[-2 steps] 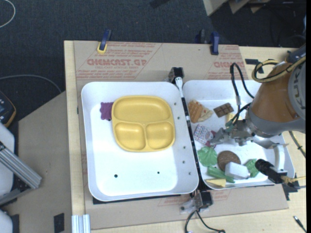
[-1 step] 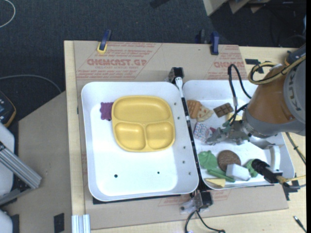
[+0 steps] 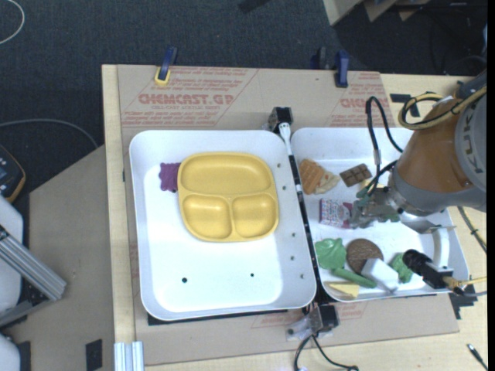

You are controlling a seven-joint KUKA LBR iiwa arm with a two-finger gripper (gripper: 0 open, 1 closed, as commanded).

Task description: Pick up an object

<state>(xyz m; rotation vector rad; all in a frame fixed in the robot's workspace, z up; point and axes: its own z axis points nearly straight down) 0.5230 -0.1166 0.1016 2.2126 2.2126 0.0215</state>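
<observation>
My gripper (image 3: 366,210) hangs low in the right bin (image 3: 325,141), at its middle, with the grey and orange arm reaching in from the right. Its tip is right beside a pink and white packet (image 3: 332,211), at that packet's right edge. A brown chocolate piece (image 3: 355,175) lies just above the gripper, and a tan bread slice (image 3: 315,177) sits further left. Below the gripper lie a brown round cookie (image 3: 363,251), a green toy (image 3: 332,253), a small white block (image 3: 379,271) and a yellow wedge (image 3: 344,289).
The left bin (image 3: 155,230) holds a yellow three-compartment plate (image 3: 228,194) with a purple item (image 3: 168,176) at its left edge. A ridge (image 3: 298,207) separates the two bins. Blue and yellow clamps hold the cardboard at the back.
</observation>
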